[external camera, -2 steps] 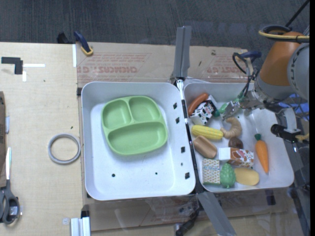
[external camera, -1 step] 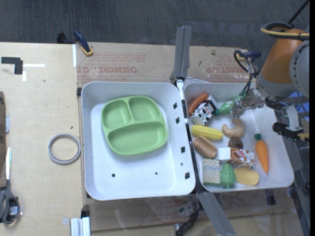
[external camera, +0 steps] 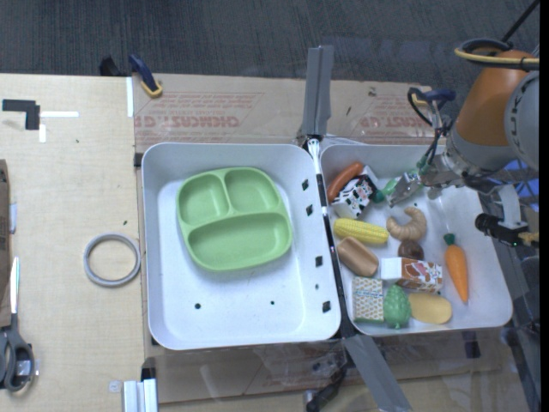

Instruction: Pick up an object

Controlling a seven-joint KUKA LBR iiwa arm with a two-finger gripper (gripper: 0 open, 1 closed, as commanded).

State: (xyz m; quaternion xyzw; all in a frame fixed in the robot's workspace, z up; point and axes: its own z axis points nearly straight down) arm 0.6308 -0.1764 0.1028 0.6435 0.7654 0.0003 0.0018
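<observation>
My gripper (external camera: 397,190) hangs over the back of the right bin (external camera: 485,230), open with nothing between its fingers. Just left of it lie a black-and-white cow toy (external camera: 354,196) and a red sausage (external camera: 345,177). A tan croissant (external camera: 408,222) sits right below the gripper, and a yellow corn cob (external camera: 360,230) lies to its lower left. Further forward are a bread roll (external camera: 358,256), an orange carrot (external camera: 456,269), a small carton (external camera: 420,273), a green broccoli (external camera: 395,305) and a yellow lemon (external camera: 430,308).
The left bin (external camera: 163,256) holds a green divided plate (external camera: 234,217). On the bench to the left lie a tape ring (external camera: 111,258) and scissors (external camera: 13,350). A blue clamp (external camera: 146,74) sits at the back. The arm's orange band (external camera: 489,101) rises at the right.
</observation>
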